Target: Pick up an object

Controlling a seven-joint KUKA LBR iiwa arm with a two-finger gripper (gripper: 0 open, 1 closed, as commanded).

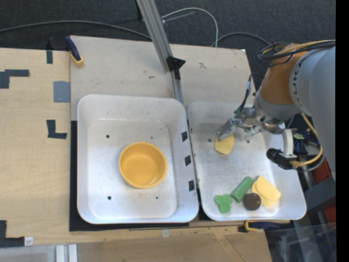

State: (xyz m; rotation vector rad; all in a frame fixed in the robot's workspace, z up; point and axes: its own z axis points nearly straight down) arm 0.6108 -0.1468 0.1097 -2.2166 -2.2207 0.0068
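Far left, bare wood bench w/ grey tape marks. Next, the left bin, white, speckled, w/ one yellow bowl sitting upright a bit below its centre, well apart from the walls. Above the bins a pale board w/ a yellow-and-blue clamp at its upper-left corner, and a grey metal pole slanting down to the seam btwn the two bins. Right bin touches the left one along that seam. In its upper middle a pale yellow piece, approx wedge-shaped, sits directly under the gripper; the finger tips come down at its top edge, and it looks pinched btwn them, though the angle is poor and I can't be fully sure it's clear of the bin floor. Lower in the same bin, near the front wall, a cluster: green leafy item, green cylinder tilted just beside it, dark brown round thing, and a yellow block touching the brown one. Far right, the grey arm w/ orange band, cables round the wrist.
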